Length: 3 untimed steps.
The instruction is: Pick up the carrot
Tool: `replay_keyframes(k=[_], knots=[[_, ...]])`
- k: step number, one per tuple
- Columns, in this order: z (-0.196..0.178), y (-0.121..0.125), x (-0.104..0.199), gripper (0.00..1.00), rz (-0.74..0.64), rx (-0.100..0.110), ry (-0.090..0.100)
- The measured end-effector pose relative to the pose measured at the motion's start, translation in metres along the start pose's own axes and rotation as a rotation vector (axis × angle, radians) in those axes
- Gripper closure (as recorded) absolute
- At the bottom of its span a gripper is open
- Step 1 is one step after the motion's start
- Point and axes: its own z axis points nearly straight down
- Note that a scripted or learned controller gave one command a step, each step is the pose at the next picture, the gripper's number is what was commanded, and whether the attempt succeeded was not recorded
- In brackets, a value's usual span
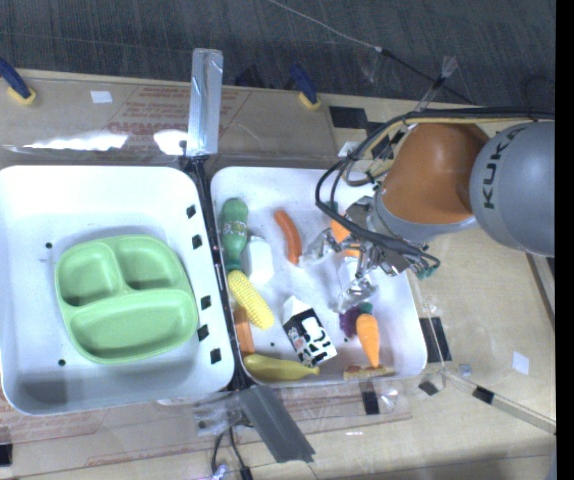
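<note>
Down at about 5 o'clock in the right bin (pixel 267 184): the carrot (pixel 369 342), orange, with its green top pointing to 12 o'clock. Just past that top, toward 12 o'clock, the gripper (pixel 359 280), low over the bin. Can't tell how wide the jaws stand, or whether anything sits in them; too shiny and too small to see. Looks like no carrot in there yet.

Lots of ways to go wrong from here:

- Touching the carrot's top at about 10 o'clock, a small purple thing (pixel 350 319). Easy to grab that by mistake, or to grab both and then drop both.
- Very near the bin wall at 3 o'clock and the edge at 6 o'clock. Might bump the wall on the way down and stop short.
- Round and smooth, by the look of it. Could roll away or pop out if pinched near the thin tip.
- Just at 9 o'clock of the carrot, a black and white box (pixel 309 336). Could get knocked or pushed.
- Up near 12 o'clock in the bin, a long orange thing (pixel 288 236), much the same colour. Easy to mix up with the carrot.

Best to come straight down over the fat middle.

Over at 9 o'clock, the left bin (pixel 27 218) with a green tray (pixel 122 298), well apart from all this.
</note>
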Motion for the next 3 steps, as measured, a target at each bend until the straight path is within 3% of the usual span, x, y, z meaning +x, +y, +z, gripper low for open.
replay_keyframes(k=[1,2,3], knots=[[-0.002,-0.037,-0.063,0.00,0.192,0.002,-0.002],[-0.013,-0.037,-0.065,1.00,0.191,0.005,-0.006],[-0.013,-0.037,-0.065,0.00,0.191,0.005,-0.006]])
